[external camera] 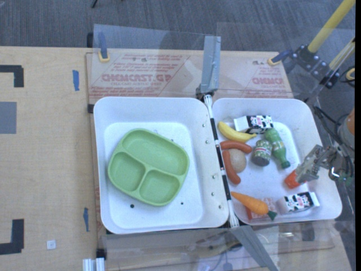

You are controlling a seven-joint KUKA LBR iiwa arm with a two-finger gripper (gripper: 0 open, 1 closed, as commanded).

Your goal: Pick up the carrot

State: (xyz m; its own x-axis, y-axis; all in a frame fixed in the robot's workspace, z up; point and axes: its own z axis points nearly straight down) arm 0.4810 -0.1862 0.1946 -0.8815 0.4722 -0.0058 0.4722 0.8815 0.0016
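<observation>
One carrot (250,202) | right bin's near edge | gripper (309,166) apart, right

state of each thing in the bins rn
carrot: lying flat, right bin's near edge, not held
gripper: low in right bin, over a red item
green tray: flat in left bin
banana: lying flat
green bottle: on its side

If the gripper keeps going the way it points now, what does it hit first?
The gripper points left and down; first in line looks like the small red-orange piece at its tip. The carrot lies further left, off that line. Depth is unclear.
</observation>
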